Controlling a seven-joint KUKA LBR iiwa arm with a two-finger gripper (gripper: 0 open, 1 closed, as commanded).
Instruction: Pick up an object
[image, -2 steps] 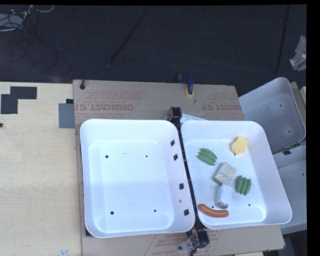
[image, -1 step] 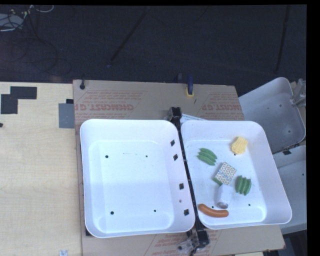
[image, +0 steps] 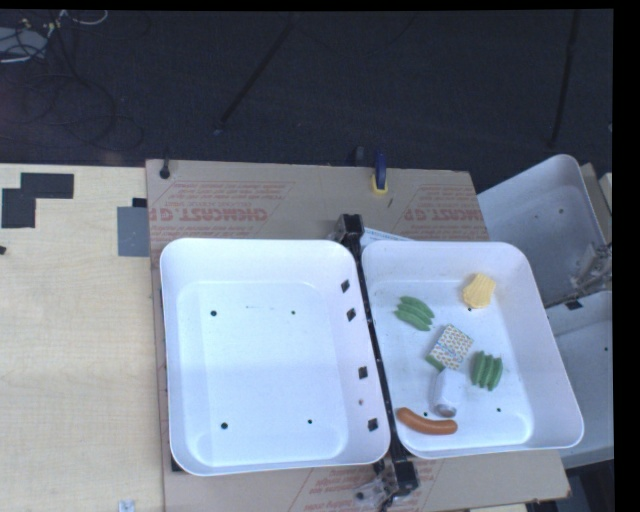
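Observation:
The right bin (image: 540, 330) holds several small objects. A yellow corn-like piece (image: 479, 291) lies near its back right. A green pod (image: 414, 312) sits left of centre. A patterned square block (image: 451, 347) lies in the middle, with a second green piece (image: 487, 371) to its right. A small grey object (image: 441, 396) stands just below the block, and an orange sausage (image: 427, 423) lies along the front wall.
The left bin (image: 180, 300) sits beside the right one, joined by a black divider clamp strip (image: 358, 330). Both rest on a brown cardboard sheet (image: 250, 205) on a pale wooden bench (image: 70, 350). A grey metal panel (image: 545, 205) stands at the right.

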